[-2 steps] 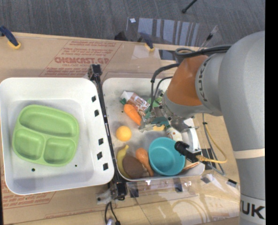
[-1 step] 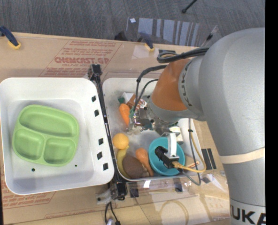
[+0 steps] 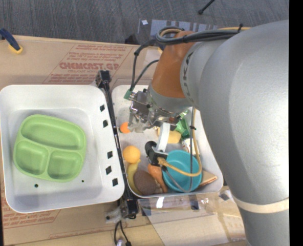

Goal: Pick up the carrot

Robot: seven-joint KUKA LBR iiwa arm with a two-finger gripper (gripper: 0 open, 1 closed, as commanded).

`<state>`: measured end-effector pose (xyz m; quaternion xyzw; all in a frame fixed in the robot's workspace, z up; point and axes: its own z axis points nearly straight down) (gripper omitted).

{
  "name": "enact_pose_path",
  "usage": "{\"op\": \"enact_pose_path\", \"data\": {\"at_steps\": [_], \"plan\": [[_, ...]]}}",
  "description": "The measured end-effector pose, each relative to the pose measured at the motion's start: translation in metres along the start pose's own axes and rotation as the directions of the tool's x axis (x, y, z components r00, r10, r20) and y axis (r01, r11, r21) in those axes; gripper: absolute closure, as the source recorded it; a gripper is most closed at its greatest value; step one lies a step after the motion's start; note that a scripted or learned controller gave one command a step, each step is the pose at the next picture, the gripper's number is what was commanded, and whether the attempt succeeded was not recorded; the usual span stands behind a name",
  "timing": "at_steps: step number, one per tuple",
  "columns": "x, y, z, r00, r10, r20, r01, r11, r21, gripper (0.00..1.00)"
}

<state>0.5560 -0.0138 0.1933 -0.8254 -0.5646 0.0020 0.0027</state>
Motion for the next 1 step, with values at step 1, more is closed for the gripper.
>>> {"op": "enact_pose_path", "data": {"at_steps": [1], "plan": [[0.0002,0.0469,-0.0509,0.985,0.171,0.001,-0.171,0.985,0.002,1.00]]}}
